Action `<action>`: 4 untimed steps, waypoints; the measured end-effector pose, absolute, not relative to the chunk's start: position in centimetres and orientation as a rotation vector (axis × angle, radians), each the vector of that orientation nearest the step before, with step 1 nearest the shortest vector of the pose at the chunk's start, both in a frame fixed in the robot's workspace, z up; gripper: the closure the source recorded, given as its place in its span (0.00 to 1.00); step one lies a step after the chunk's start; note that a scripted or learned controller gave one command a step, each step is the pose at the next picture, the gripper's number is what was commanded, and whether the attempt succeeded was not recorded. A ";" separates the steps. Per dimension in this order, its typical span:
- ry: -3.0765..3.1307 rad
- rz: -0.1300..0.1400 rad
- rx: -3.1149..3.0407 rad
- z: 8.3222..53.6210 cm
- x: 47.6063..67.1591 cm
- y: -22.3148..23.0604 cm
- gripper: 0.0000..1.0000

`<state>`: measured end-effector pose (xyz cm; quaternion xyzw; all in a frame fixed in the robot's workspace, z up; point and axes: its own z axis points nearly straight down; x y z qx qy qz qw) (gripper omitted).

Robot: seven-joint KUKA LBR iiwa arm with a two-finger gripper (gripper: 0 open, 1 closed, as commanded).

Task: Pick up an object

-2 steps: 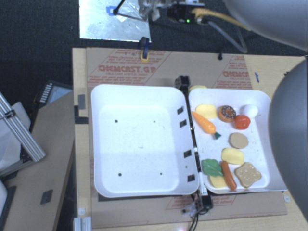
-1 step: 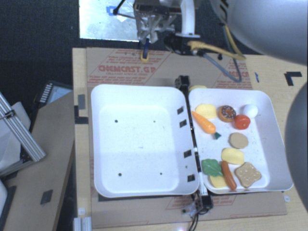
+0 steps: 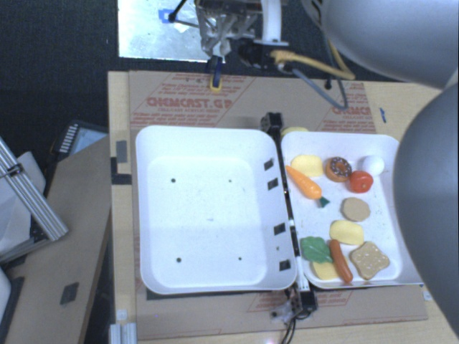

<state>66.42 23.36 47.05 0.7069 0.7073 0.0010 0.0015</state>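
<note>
Pretty much nothing done yet. Gripper (image 3: 215,47) hangs beyond the bins' far edge, can't tell how open it is, nothing in it as far as I can see. Toy food like the carrot (image 3: 305,182) sits well off to its near-right, untouched in the right bin (image 3: 393,147).

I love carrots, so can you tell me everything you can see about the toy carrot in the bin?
The toy carrot is a smooth orange cone that looks like plastic, with a small dark green stub at its narrow lower end. It lies flat and slanted in the right bin, its thick end up near the divider between the bins and its green end pointing toward the bin's middle. A yellow toy piece sits just above it, close or touching; I cannot tell which. Nothing holds it.
</note>
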 end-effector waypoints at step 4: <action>2.223 0.002 2.218 45.1 66.8 23.4 1.00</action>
